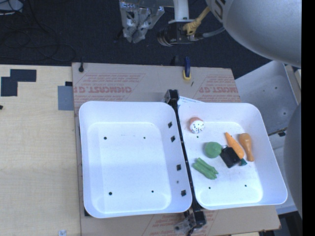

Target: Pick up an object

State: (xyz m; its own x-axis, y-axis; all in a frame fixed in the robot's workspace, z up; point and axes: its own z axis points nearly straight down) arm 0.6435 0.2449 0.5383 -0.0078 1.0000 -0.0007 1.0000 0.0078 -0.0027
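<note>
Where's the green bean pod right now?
In the right bin, near its left wall, the green bean pod lies just below the round green object.

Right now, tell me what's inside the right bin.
Right bin holds a dotted ball, green round piece, green pod, two orange pieces, black block partly covering something teal.

Single fixed camera above the bench, looking down at a slant from moderate distance. Both shallow white plastic bins (130, 208) fill the lower centre; the grey arm (261, 18) enters at two o'clock; dark floor lies at twelve o'clock.
</note>
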